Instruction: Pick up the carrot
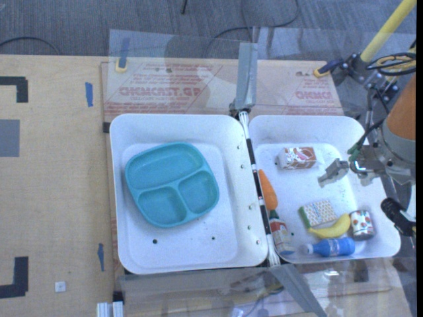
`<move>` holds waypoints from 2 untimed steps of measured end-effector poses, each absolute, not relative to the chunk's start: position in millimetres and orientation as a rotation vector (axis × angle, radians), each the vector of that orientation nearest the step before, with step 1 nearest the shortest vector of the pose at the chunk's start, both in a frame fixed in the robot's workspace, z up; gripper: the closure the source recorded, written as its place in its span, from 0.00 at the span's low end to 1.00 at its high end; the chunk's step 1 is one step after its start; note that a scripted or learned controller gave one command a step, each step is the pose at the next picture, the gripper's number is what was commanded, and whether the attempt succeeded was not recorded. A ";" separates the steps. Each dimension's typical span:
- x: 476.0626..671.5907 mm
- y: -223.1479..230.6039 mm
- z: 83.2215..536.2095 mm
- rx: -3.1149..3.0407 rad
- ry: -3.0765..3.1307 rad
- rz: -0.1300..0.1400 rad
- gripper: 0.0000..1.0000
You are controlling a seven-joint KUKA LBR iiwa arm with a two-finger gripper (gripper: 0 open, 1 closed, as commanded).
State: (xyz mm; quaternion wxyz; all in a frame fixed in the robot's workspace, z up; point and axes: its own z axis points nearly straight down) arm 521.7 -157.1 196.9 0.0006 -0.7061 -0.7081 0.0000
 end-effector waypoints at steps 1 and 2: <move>483.3 -122.2 101.5 -1.919 -2.503 -0.010 0.00; 485.3 -126.8 113.7 -1.935 -2.503 -0.015 1.00</move>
